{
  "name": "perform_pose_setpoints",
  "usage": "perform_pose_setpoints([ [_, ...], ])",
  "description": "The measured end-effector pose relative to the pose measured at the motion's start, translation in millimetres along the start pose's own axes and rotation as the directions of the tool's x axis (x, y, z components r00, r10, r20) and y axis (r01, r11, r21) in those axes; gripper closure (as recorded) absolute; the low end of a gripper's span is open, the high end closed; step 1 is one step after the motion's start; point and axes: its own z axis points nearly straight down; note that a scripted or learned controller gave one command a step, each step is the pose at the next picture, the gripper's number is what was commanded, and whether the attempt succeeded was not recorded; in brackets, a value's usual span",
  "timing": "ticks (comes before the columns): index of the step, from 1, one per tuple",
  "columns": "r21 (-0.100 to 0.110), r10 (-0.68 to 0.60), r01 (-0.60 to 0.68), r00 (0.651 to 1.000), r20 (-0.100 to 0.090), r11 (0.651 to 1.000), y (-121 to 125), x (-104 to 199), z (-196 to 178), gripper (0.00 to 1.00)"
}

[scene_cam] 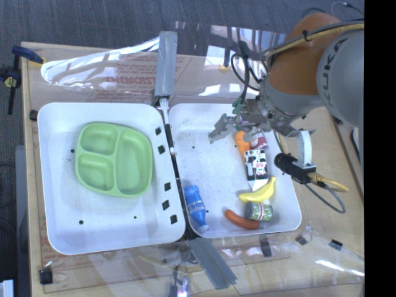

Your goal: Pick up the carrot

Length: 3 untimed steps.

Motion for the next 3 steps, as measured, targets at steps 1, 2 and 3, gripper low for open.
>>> perform_pose_setpoints([
  [1,-0.001,0.018,-0.018,1.000,0.002,1.000,45.4,-63.5,40.6,0.00],
  [2,0.000,0.010,-0.010,1.000,0.001,1.000,67.8,-74.7,121.7,0.00],
  [3,-0.002,-0.043,0.043,0.999,0.000,0.999,61.9,-77.7,175.0,0.00],
])
